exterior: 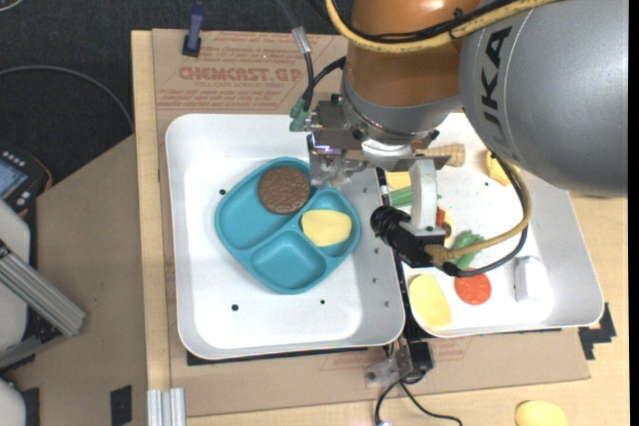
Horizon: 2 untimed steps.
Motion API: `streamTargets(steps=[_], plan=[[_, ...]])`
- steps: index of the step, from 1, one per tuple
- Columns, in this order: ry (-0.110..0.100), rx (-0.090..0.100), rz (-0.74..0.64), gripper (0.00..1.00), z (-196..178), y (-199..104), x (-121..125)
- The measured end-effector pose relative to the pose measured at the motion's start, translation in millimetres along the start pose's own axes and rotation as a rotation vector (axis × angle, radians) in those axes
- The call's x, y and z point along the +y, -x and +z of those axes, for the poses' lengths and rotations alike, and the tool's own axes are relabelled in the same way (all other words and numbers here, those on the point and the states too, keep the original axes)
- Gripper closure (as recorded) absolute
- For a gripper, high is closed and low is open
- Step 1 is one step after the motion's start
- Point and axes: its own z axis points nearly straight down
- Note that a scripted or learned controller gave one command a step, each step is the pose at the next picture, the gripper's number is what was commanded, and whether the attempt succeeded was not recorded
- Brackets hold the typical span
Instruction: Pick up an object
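The arm [469, 45], grey with an orange band, fills the upper right of your view and reaches down over the seam between the two bins. Beneath it lies the bench [240, 65], a brown board with red lettering, which bears the left bin [200, 294] and the right bin [569, 284] side by side. In the left bin rests a blue divided tray [245, 229], tilted on the diagonal; a brown disc [285, 190] lies in its upper compartment and a pale yellow piece [326, 227] in its right compartment, while the lower compartment holds nothing you can make out. The hand [334, 165] hangs just beside the brown disc, at the tray's upper right rim; the wrist hides it, so you cannot tell whether it is spread or pressed together, and nothing can be seen held in it. In the right bin, smaller pieces lie near the seam: a yellow oval [429, 299], a red round piece [473, 289], a green piece [465, 239] and an orange-yellow piece [497, 167]. Judge this as the approach step, with no grasp confirmed. The next move likely calls for a settled descent onto one item, the disc being nearest, and a clean closure before lifting.
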Motion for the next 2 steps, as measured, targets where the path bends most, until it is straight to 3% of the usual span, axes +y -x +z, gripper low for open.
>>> streamTargets(steps=[1,2], plan=[[0.002,0.001,0.01,1.0,-12.1,64.5,-38.5],[0.021,0.003,0.006,1.0,-124.9,97.0,-36.7]])
